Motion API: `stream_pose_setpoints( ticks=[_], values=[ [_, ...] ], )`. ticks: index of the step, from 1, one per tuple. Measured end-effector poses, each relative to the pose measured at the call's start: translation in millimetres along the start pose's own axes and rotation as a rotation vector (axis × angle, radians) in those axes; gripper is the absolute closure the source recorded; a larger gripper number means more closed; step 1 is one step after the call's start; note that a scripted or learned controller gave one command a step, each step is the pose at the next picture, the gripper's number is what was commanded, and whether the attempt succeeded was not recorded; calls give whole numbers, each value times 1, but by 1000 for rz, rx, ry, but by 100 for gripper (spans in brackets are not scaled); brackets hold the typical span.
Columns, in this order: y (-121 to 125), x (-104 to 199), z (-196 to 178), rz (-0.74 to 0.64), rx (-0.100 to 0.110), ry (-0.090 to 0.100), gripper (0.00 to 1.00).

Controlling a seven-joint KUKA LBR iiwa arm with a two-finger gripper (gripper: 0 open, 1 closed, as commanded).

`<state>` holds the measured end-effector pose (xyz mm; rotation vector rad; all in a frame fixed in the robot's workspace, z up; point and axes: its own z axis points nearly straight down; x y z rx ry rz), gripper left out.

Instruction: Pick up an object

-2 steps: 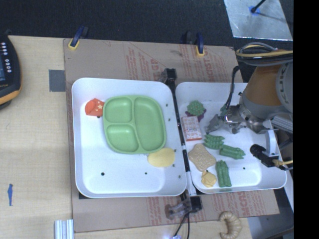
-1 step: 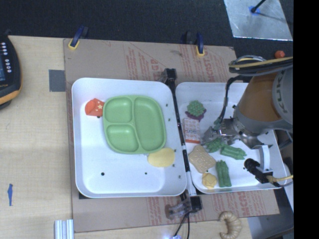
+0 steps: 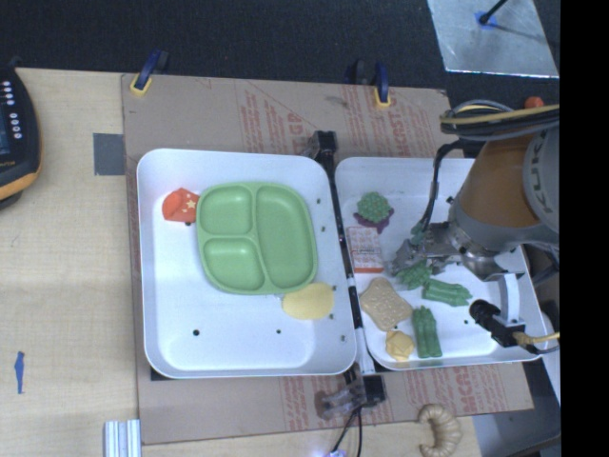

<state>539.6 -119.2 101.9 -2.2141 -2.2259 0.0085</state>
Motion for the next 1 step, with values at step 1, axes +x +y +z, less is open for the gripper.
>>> stream_pose_setpoints(
  ticks=[1],
  values=[
    [15, 108, -96, -10, -12, 7, 100]
  ],
)
